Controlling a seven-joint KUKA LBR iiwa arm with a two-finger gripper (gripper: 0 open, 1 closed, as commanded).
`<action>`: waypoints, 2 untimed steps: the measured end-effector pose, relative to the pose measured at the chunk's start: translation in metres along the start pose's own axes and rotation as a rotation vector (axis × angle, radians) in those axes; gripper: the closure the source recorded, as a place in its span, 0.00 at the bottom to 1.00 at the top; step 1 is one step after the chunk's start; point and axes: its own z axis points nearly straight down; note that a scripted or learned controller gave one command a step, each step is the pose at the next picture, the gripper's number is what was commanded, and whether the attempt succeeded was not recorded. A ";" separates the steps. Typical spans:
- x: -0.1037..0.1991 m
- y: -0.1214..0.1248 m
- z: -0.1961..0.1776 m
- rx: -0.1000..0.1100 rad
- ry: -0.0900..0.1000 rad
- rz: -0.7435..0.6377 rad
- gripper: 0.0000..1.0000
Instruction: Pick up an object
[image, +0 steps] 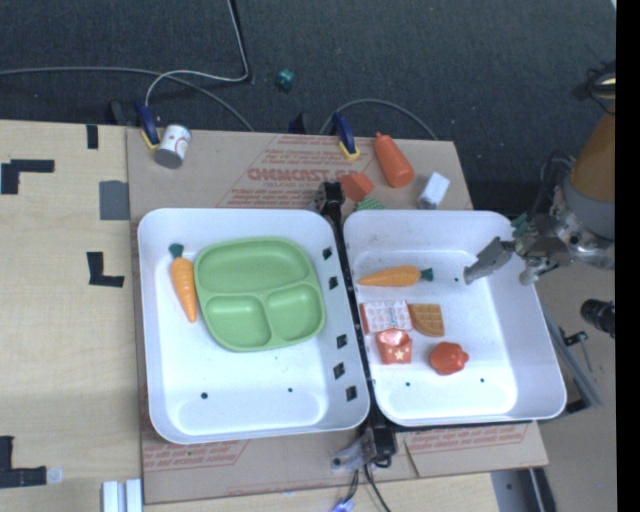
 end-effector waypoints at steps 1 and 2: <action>0.047 0.051 0.079 0.002 0.002 -0.001 0.00; 0.081 0.072 0.135 0.002 0.001 -0.001 0.00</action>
